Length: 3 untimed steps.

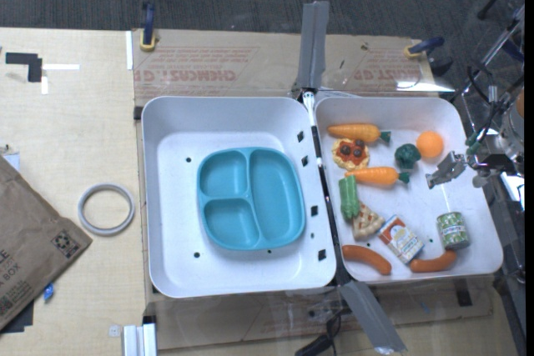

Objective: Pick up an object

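The right bin (476,204) holds several toy foods: two carrots (355,131) (377,176), a small tart (350,152), a broccoli floret (406,154), an orange ball (430,145), a green cucumber (348,198), a pizza slice (365,222), a small carton (402,239), two sausages (366,259) (432,263) and a green can (451,230). My gripper (445,169) hangs over the bin's right part, just below the orange ball and above the can. It is open with nothing between its fingers.
The left bin (167,179) holds a teal divided plate (250,198). A tape ring (106,208) and a brown cardboard box (33,242) lie on the bench to the left. A grey divider strip (313,46) runs between the bins at the back.
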Available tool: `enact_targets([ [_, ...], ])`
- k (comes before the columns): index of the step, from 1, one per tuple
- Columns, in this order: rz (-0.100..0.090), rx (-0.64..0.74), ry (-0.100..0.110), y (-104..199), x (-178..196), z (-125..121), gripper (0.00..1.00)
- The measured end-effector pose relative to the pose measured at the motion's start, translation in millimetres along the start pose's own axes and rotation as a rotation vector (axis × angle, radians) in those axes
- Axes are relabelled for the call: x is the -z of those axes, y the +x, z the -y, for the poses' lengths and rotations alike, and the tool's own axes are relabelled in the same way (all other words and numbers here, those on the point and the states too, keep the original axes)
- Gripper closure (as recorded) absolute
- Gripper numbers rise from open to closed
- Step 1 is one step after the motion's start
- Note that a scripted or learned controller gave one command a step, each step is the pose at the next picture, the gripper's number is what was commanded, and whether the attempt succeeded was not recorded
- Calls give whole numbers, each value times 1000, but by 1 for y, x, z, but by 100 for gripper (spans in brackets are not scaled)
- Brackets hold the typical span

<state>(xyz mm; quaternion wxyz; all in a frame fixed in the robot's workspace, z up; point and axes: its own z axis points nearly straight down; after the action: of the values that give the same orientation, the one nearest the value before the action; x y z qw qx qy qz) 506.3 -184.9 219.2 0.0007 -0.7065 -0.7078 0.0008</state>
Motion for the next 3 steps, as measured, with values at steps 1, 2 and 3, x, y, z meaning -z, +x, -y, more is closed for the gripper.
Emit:
enact_targets([
  [1, 0, -70, 2, 58, -69, -55, 0],
  [2, 3, -295, -17, 69, -117, -80, 0],
  [3, 0, -258, 1, 70, -128, -25, 0],
])
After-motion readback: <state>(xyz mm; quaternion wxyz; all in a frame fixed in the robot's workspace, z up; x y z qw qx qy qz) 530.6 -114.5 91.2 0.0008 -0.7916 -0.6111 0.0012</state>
